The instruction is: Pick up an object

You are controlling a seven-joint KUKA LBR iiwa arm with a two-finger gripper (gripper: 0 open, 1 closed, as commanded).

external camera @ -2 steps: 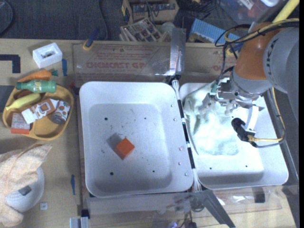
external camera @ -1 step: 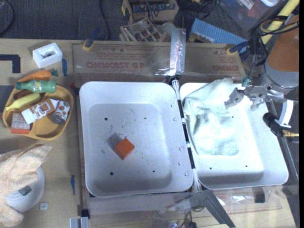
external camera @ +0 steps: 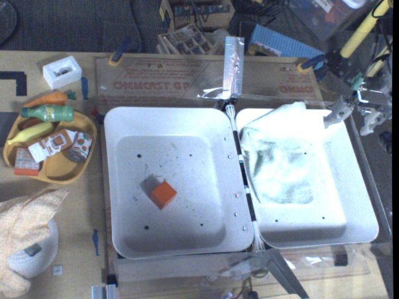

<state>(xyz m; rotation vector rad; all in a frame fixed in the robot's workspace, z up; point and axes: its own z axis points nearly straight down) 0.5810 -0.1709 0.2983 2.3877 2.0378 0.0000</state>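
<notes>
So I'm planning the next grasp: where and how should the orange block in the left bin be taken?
Take the orange block from straight above, jaws across two opposite flat sides. It sits turned diagonally to the left bin's walls, so rotate the wrist to match; a grey piece touches its upper-left corner.

block (external camera: 164, 194) in left bin (external camera: 124, 124) | cloth (external camera: 280, 157) in right bin (external camera: 355, 223)

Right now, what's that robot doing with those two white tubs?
The robot's gripper hangs over the far right corner of the right white bin, beside a crumpled white cloth lying in that bin. It isn't holding anything. A small orange block sits by itself in the left white bin, far from the gripper. Nothing has been picked up.
</notes>
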